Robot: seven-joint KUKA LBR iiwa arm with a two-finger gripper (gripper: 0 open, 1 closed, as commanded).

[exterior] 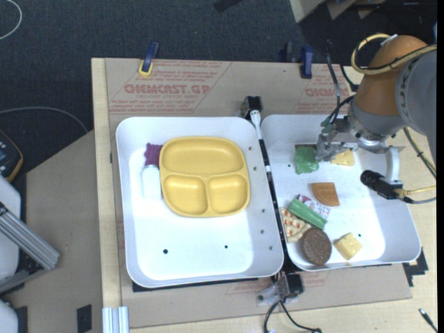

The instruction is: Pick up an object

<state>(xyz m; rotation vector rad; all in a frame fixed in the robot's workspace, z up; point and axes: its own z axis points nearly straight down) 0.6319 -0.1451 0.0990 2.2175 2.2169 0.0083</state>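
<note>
- Arm (388,82): reaches from the right, wrist bent down over the right bin (388,245).
- Gripper (326,148): beside a crumpled green item (305,159); finger state indiscernible.
- Yellow tray (205,175): smooth, three-compartment.

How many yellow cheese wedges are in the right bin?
2. One cheese wedge lies near the right bin's front edge, beside the brown cookie; the other wedge sits at the back, by the hand, which may hide more.

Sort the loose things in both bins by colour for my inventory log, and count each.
Yellow: 3 (divided tray, two cheese-like blocks)
Green: 2
Brown or orange: 2
Purple-and-white: 1
Red-and-yellow lattice: 1
Total: 9
</note>
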